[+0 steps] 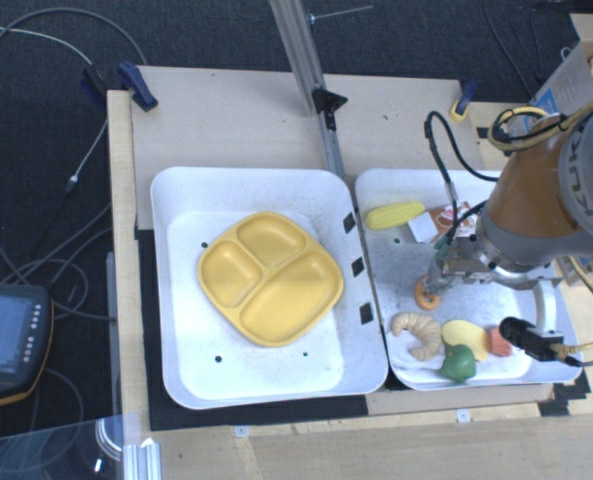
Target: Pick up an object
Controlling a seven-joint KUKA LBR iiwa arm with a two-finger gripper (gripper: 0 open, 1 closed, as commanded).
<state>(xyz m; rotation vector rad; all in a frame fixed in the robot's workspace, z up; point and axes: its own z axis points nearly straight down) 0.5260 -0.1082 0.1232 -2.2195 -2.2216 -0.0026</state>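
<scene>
My gripper [442, 274] reaches down into the right bin [376, 193], near its middle. A small orange object [428, 295] lies directly under its tip, and I cannot tell whether they touch. A yellow corn cob [396, 214] lies at the bin's far left. At the near edge sit a tan croissant [421, 333], a yellow lemon-like piece [463, 333], a green pepper [458, 365] and an orange-red piece [498, 343]. A small red and white item [442, 219] lies beside the corn, partly behind the arm.
The left bin [176, 268] holds a yellow divided plate [270, 278]. A metal post [301, 38] rises slanting between the bins at the back. The grey and orange arm [536, 203] covers the right bin's right side. Cables hang by the wrist.
</scene>
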